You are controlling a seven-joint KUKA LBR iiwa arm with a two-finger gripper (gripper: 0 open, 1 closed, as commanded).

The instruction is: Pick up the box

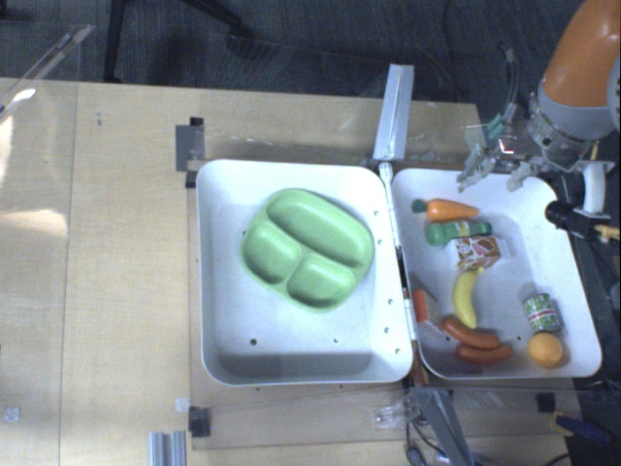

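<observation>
1. Camera view: two white bins side by side on the table (116, 260), left bin (218, 357) and right bin (582, 304).
2. In the left bin, near its middle: a green three-compartment plate (308, 248), upside down by the look of its domed sections.
3. Above the far edge of the right bin, toward its far right corner: the tool (500, 170), hanging from the grey arm with the orange band (585, 51).
4. Fingers of the tool: spread apart, nothing between them.
5. The box (477, 252), small, red and white: lying in the right bin toward its far left part, apart from the tool.
6. Just beyond the box: a green bottle (458, 231) on its side, and a carrot (451, 209) nearer the far edge.
7. Touching the box on its near side: a banana (467, 298).
8. Along the near edge of the right bin: two sausages (475, 342).
9. Near right corner: an orange (547, 349), with a small can (541, 312) just beyond it.
</observation>
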